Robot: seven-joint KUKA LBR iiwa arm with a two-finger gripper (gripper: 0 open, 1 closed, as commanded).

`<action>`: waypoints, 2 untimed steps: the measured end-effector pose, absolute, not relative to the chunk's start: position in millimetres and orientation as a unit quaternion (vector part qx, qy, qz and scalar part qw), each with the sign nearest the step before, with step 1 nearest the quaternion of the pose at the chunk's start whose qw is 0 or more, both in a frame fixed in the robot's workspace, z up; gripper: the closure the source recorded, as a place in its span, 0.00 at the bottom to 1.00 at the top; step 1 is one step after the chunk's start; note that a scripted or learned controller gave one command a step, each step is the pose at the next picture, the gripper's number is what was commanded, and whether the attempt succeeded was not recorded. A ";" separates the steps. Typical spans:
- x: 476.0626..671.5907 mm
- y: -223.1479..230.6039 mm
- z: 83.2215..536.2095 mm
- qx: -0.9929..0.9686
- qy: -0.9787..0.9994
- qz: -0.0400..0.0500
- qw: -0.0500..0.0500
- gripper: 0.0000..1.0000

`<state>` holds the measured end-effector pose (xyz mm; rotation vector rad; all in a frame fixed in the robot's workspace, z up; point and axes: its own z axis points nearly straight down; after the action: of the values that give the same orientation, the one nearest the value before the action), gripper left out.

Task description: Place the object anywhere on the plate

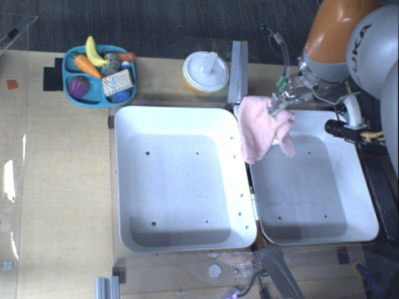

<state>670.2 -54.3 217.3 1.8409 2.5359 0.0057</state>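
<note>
Hanging from the gripper (278, 102) pinched on its top edge, pink cloth (260, 132) draped over the ridge between the bins, long axis vertical, round plate (206, 72) lying up-left beyond the left bin (181, 179).

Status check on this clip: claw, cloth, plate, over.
Claw shut on pink cloth, which hangs over the ridge between bins. Blue plate far left, already loaded with toy food. White lidded cup stands between.
</note>
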 end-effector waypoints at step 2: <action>656.6 -5.9 237.4 0.410 0.912 0.002 0.005 1.00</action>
<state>656.6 -5.9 237.4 1.2828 2.8578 0.0078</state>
